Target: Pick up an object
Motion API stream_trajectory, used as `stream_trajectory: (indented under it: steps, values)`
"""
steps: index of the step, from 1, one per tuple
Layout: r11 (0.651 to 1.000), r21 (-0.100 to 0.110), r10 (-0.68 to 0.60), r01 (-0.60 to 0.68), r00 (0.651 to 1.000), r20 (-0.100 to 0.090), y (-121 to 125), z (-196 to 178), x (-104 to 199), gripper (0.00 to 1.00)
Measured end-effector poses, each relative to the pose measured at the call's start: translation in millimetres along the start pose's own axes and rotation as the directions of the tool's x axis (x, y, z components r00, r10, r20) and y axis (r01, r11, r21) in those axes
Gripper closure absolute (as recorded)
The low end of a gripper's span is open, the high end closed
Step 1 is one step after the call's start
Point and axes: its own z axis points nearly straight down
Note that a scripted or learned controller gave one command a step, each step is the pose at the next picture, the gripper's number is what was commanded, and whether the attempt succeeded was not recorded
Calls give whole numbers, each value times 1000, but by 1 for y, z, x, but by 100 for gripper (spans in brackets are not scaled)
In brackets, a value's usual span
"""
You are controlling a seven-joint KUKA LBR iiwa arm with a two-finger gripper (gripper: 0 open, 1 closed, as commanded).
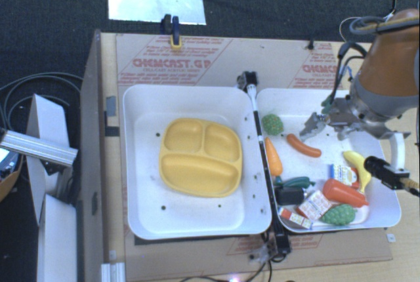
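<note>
Across the bench sit two white bins side by side: the left bin holds a yellow divided tray, and the right bin holds toy foods. The grey arm with its orange band leans in from three o'clock, wrist low over the right bin's upper half. Its gripper points toward nine o'clock, fingers seemingly a little apart with nothing between them. The likeliest target, a red sausage, lies just beside the fingertips at about seven o'clock from them, its long axis running from ten to four o'clock. A green broccoli sits near, at nine o'clock; a carrot lies beyond.
</note>
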Motion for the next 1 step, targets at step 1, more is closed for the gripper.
stream_trajectory:
  steps: [1]
  values:
    - [1000,2,3,-3,1000,0,-13,107,-14,0]
